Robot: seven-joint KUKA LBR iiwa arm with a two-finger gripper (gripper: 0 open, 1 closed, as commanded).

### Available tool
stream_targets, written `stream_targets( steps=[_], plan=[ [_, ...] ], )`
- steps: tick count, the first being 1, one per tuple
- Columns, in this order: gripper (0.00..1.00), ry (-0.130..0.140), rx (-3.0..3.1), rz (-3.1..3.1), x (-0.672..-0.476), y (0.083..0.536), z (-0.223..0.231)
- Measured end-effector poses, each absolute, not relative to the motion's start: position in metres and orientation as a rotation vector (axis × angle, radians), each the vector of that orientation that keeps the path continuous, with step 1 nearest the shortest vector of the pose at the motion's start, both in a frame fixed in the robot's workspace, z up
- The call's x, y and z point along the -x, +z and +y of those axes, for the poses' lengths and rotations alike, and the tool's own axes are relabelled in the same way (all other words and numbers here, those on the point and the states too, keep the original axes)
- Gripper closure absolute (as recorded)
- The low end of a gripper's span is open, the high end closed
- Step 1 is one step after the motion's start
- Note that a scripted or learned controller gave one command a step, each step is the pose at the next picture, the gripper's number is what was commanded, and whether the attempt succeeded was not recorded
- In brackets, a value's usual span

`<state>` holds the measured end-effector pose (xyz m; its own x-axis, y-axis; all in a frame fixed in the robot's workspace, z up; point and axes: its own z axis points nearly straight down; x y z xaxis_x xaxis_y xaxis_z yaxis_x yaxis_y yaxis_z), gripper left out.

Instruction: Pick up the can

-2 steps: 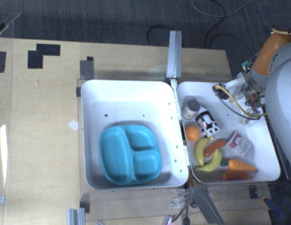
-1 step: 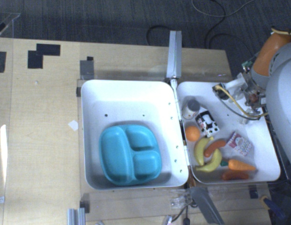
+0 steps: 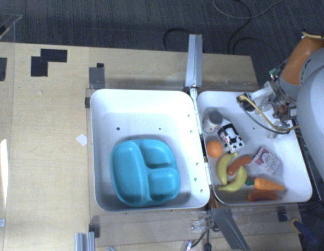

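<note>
- One fixed camera looks down from above the pale wooden bench (image 3: 42, 140), tilted at a slant.
- It stands far enough off to take in both shallow white plastic bins (image 3: 99, 140) whole, side by side, with dark carpet floor (image 3: 99, 9) along the top.
- The grey arm with an orange band (image 3: 308, 72) enters from the right edge.

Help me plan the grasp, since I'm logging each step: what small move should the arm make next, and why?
Probably shift the gripper left across the right bin toward the can. The gripper sits near the bin's upper right edge, while the can stands apart by the divider, just above the orange.
</note>
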<state>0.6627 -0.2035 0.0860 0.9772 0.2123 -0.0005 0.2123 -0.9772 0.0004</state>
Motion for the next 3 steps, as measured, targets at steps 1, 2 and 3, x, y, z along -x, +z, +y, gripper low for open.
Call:
stream_targets(
  steps=[1, 2, 3],
  plan=[
    [0.0, -0.004, -3.124, 0.334, -0.6637, 0.0861, -0.2036],
    [0.0, 0.001, -3.123, 0.329, -0.662, 0.0859, -0.2032],
    [0.0, 0.001, -3.123, 0.33, -0.662, 0.0859, -0.2031]
  ],
)
